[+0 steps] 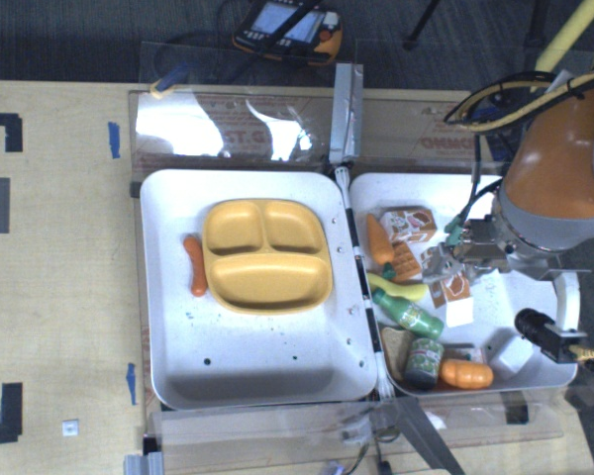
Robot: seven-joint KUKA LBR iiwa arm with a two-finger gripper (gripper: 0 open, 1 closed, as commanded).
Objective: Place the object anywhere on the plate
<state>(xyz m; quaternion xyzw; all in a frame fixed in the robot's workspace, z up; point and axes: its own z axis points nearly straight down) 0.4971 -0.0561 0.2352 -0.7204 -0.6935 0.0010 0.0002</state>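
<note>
Down front in the right bin (535, 379), toy food lies piled: an orange piece (465, 373), a green bottle (409, 313). Further back, the gripper (453, 257) hovers over packets, grip unclear. The yellow plate (267, 255) sits in the left bin (178, 344).

Two white bins (168, 364) sit on a pale wooden bench (59, 265). A mustard-yellow divided plate (267, 255) lies in the left bin, beside an orange-red sausage shape (196, 265). The right bin holds a green bottle (408, 314), a yellow banana shape (396, 288), an orange carrot shape (465, 373), and red-and-white printed packets (412, 227). The arm (559, 166) is orange and grey.
</note>
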